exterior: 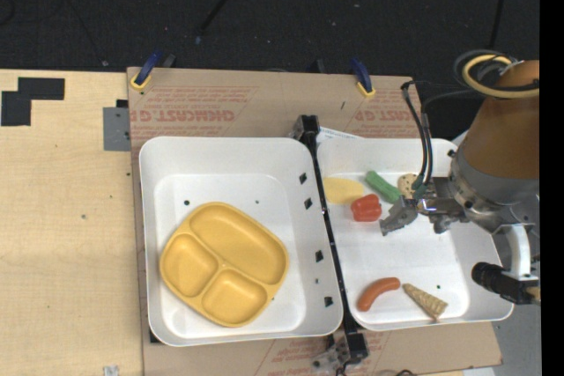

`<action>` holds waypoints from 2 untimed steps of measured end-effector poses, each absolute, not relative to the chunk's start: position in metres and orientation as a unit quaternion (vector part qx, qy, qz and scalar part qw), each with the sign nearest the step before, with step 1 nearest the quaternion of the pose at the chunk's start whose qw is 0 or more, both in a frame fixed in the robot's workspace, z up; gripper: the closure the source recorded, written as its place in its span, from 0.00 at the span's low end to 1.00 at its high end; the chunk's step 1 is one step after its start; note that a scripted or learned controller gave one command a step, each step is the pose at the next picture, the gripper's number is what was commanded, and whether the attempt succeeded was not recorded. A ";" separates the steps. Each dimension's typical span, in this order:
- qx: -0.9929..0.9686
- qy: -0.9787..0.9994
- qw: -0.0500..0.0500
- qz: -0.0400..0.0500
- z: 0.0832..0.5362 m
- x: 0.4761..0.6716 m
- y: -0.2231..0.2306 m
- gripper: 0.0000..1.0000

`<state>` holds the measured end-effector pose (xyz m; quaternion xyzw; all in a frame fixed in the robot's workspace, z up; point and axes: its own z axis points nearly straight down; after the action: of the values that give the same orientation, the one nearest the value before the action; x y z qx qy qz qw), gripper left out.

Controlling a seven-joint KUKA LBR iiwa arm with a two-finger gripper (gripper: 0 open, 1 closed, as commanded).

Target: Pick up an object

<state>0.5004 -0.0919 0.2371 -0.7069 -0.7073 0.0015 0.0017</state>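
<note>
A grey KUKA arm reaches in from the right, its end effector (407,214) hanging low over the right-hand shallow white bin (458,299) on the bench, just beside a small red pepper-shaped toy (367,208). The placement suggests a grasp being lined up on that cluster, where a pale yellow wedge (344,188) and a green stick-shaped piece (382,185) also lie close together. Nothing can be seen caught in the tool, and whether it is spread or closed cannot be told at this angle. An orange sausage-shaped toy (379,292) and a tan waffle cone (426,300) rest well apart near the bin's front edge. The left-hand white bin (159,163) carries a yellow three-compartment plastic plate (224,262). The arm's bulk hides part of the right bin's far side.
</note>
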 end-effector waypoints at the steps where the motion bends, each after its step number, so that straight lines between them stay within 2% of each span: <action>1: -0.707 -0.707 0.002 0.002 0.175 0.505 -0.091 0.00; 2: -0.707 -0.707 0.002 0.002 0.120 0.504 -0.081 0.00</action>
<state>0.5036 -0.0811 0.1199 -0.7068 -0.7075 0.0018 0.0024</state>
